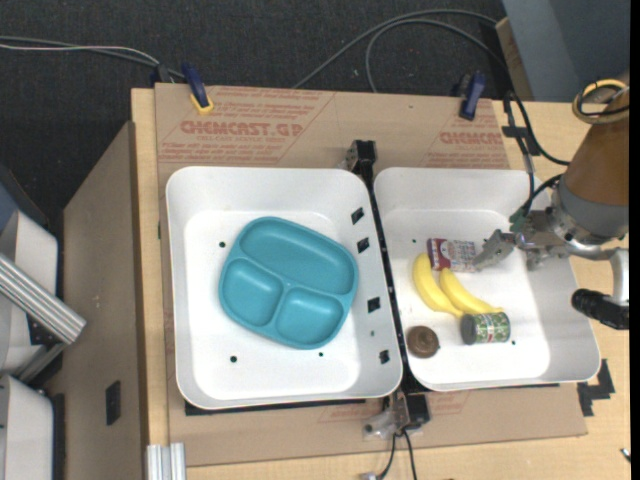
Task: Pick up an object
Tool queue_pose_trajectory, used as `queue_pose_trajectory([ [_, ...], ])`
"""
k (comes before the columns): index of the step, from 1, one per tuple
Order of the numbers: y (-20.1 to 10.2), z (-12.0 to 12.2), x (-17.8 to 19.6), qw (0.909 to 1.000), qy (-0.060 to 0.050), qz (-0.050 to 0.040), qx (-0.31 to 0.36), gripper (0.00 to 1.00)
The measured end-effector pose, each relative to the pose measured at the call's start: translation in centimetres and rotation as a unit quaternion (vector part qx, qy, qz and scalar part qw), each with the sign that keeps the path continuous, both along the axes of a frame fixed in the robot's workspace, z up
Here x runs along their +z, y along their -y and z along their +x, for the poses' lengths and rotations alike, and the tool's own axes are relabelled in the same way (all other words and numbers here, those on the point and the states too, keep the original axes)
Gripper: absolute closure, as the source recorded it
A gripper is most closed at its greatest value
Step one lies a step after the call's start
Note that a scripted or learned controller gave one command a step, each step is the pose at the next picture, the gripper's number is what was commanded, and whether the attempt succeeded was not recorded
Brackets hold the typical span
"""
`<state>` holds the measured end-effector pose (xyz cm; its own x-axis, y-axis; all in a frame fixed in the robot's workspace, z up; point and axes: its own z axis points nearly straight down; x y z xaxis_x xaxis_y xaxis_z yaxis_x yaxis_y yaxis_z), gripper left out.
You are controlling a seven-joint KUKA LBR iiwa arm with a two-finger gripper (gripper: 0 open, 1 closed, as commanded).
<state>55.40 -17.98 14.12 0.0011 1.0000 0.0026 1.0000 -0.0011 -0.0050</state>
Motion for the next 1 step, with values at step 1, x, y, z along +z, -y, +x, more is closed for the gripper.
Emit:
queue_pose_trajectory([
  [1,-0.1,-0.08,-5.3,1.0,-0.001,0.0002,0.001,0.0],
])
